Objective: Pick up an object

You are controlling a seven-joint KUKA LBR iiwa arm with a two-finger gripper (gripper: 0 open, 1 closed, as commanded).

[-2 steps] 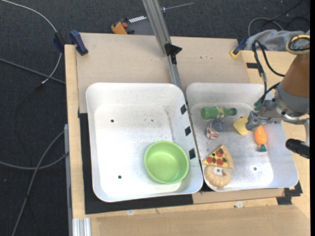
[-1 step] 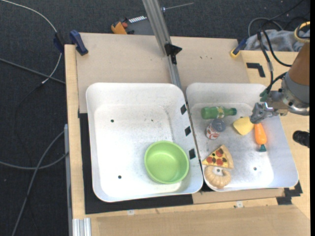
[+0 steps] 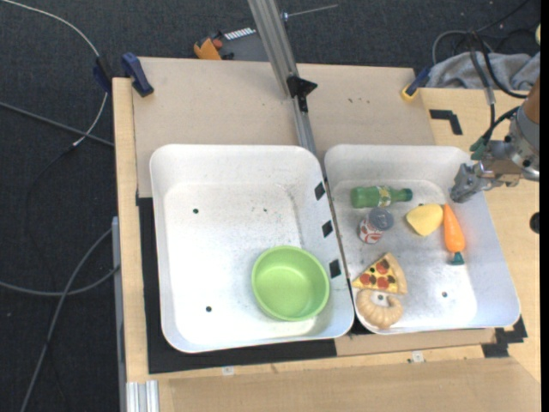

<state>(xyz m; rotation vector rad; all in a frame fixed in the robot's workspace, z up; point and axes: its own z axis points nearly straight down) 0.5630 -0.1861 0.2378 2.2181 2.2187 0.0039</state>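
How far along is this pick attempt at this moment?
Early stage. Done: the arm has the gripper over the right bin, at its upper right corner. In hand: nothing shows between its fingers. The carrot, yellow piece, green bottle, pizza slice and the green bowl in the left bin all lie untouched. Left: descend, grasp, lift.

Arm [image 3: 533, 136] cut off by right edge; gripper [image 3: 467, 183] finger state unresolvable. Small round item [image 3: 374, 226] beside green bottle [image 3: 380, 196] too small to identify.
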